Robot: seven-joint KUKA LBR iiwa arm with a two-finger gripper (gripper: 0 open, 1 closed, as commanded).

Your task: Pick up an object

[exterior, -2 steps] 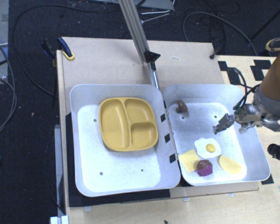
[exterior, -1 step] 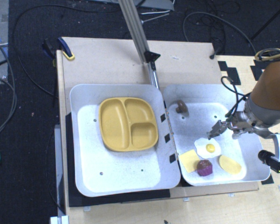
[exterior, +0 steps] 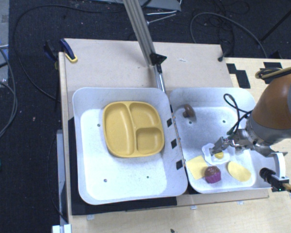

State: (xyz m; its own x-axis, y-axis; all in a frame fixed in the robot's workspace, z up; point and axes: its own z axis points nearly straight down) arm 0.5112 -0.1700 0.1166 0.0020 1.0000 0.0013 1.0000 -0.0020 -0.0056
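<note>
You'll find the purple object in the right bin, between two yellow pieces. The gripper hovers just above it; its grip is unclear. Pale bench, dark cabled floor beyond.

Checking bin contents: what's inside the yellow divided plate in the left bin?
Nothing visible in the yellow divided plate; its three compartments look bare. The plate hides the left bin floor beneath it.

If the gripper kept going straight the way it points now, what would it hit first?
The gripper points down and toward the view's left. First in line looks like the small white piece with a yellow centre right under its tip, then the right bin floor. Depth is hard to judge from this slant.
</note>
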